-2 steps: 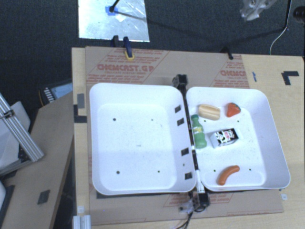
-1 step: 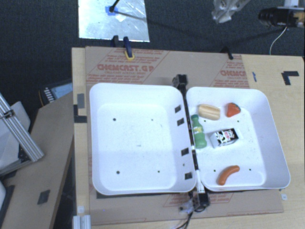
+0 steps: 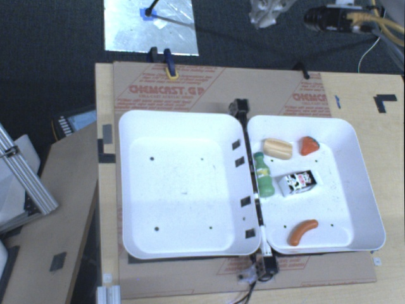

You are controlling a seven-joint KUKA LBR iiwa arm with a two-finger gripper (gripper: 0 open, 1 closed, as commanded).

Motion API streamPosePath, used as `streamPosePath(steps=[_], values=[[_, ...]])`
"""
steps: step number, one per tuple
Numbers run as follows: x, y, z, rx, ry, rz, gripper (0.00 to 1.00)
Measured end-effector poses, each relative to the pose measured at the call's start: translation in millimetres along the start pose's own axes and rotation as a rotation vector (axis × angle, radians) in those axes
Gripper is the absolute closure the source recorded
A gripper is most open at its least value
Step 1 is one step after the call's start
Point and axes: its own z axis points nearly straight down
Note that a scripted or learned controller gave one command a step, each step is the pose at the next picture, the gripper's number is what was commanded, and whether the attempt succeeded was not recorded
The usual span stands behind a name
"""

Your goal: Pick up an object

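nearest the camera, an orange sausage [image 3: 302, 232] lies alone in the right bin [image 3: 364, 189], well apart from the green bottle [image 3: 262, 175] by the divider; target it. gripper [image 3: 272, 8] hangs beyond the bins, finger state unclear.

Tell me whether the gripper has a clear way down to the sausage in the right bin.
Probably yes. The sausage lies alone near the front of the right bin, nothing over it; the gripper hangs beyond the bins.
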Motion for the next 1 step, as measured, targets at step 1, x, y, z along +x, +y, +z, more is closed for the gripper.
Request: streamPosePath(steps=[1], values=[[80.2, 0.2, 0.6, 0.001, 0.001, -0.002, 1.00]])
